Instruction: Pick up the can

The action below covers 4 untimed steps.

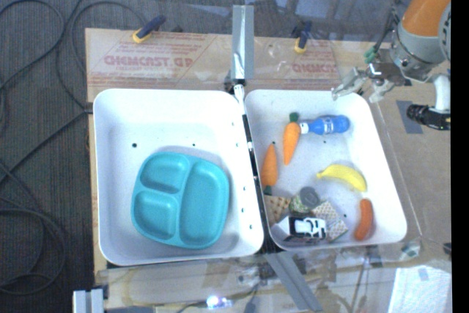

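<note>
Camera view: we took the right bin [385,157] as our reference for everything.

The can [308,198], small, greyish, with a round top, sat inside the right bin near its front edge, roughly mid-width. It was touching a checkered tan piece [330,216] on its front side, with a black-and-white toy car [308,227] just in front of it at the bin's front wall. Nothing was gripping it.

The gripper [360,88] hovered over the right bin's far right corner, well apart from the can. We saw its fingers [341,90] spread apart with nothing between them. The grey arm with the orange band [429,4] came in from beyond the bin's far right corner.

The rest, all inside the right bin:
- a blue bottle [327,125] lying on its side near the far wall
- one carrot [291,141] just left of the bottle
- a second carrot [270,165] along the bin's left wall
- a banana [343,176] right of centre, between the bottle and the can
- an orange-red sausage-shaped item [363,219] in the front right corner
- another checkered piece [276,207] in the front left area, just left of the can

Left of the right bin and touching its wall sat the left bin [117,121], which held a teal divided plate [181,198].
</note>
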Available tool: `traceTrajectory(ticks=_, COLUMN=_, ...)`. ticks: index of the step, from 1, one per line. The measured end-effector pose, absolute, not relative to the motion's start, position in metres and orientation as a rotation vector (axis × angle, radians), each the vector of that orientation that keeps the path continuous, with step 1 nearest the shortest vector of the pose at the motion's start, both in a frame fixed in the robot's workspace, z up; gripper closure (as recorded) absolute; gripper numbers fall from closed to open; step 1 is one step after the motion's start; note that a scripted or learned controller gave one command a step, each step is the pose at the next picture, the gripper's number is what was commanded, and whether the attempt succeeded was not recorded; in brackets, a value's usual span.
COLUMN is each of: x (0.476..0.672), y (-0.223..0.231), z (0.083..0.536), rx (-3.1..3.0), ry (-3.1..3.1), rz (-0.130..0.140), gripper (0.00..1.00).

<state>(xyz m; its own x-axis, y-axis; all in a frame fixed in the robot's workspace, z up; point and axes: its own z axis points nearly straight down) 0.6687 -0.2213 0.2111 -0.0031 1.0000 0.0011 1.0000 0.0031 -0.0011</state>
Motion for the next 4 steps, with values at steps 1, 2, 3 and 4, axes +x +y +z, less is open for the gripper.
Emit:
traceTrajectory(ticks=1, x=0.624, y=-0.207, z=0.094, rx=-1.898, ry=-2.503, rz=0.002, gripper=0.00)
traceTrajectory(ticks=2, x=0.528, y=-0.187, z=0.090, rx=-1.892, ry=-2.518, rz=-0.006, gripper=0.00)
traceTrajectory(ticks=3, x=0.535, y=-0.185, z=0.090, rx=-2.103, ry=-2.342, rz=-0.013, gripper=0.00)
traceTrajectory(ticks=4, x=0.517, y=-0.102, z=0.090, rx=-1.692, ry=-2.665, rz=-0.009, gripper=0.00)
